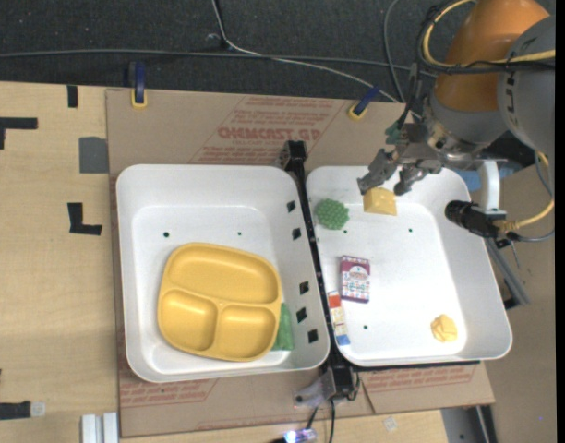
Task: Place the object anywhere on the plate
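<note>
A yellow divided plate lies in the left bin, toward its front. At the back of the right bin, a pale yellow wedge-shaped block rests on the floor. My gripper hangs just above and behind that block, open, its two dark fingers spread apart with nothing between them. A green bumpy ball sits just left of the block, near the divider between the bins.
The right bin also holds a small pink and white box, a yellow lump at the front right and a thin tube along the left wall. A green item leans beside the plate's right edge.
</note>
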Controlling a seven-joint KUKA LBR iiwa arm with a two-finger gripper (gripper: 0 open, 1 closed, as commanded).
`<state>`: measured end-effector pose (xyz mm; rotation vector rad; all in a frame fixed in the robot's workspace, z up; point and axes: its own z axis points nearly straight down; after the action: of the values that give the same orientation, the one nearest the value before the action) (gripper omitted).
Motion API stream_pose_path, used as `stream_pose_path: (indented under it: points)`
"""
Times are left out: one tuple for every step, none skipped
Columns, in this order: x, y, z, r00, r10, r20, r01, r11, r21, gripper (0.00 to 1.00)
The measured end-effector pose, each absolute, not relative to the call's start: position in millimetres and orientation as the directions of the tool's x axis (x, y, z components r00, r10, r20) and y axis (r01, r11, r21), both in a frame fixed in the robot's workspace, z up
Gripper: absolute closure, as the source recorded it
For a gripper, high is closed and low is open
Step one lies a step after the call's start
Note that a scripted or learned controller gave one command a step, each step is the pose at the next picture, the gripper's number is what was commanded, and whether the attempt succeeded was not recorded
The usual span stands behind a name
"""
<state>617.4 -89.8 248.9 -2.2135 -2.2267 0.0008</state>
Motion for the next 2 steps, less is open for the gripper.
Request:
stream_pose_path:
  points:
    - [604.1, -35.3, 233.9, -0.005, 1.000, 0.001, 1.000, 0.005, -0.003, 1.00]
    - [597.6, 14.2, 222.5, -0.005, 1.000, 0.001, 1.000, 0.005, -0.003, 1.00]
